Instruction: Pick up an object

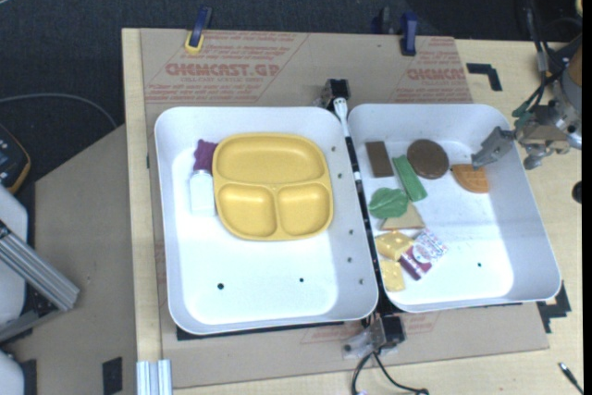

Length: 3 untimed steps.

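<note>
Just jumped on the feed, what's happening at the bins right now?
The arm's pincer sits over the right bin, just above a flat orange piece, beside a brown disc. Nothing shows between its fingers. The small items cluster at that bin's left side. The left bin holds a yellow divided tray.

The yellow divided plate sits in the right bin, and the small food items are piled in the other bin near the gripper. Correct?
Not quite. The camera view shows the yellow divided plate in the left bin, not the right. The rest holds: the small food items lie in the other bin, near the gripper.
</note>
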Each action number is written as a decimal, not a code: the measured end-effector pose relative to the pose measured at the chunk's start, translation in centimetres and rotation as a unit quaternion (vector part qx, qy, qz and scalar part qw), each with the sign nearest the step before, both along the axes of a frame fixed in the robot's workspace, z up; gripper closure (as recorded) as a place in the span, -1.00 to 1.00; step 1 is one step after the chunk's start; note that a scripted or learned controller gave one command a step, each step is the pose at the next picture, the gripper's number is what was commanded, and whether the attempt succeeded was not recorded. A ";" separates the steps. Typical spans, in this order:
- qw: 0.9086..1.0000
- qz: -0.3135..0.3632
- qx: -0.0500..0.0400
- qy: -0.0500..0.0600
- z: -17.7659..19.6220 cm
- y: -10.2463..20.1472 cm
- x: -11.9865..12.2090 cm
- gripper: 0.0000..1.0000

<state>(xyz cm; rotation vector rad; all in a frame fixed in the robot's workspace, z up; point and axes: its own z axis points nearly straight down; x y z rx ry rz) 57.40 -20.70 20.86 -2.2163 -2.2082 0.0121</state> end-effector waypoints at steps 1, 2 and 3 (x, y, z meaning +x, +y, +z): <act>1.000 0.002 -0.002 -0.007 0.8 0.1 0.3 -1.00; 1.000 0.002 -0.001 -0.004 -5.3 0.2 -0.3 -1.00; 1.000 0.002 0.000 -0.004 -11.1 1.3 -0.4 -1.00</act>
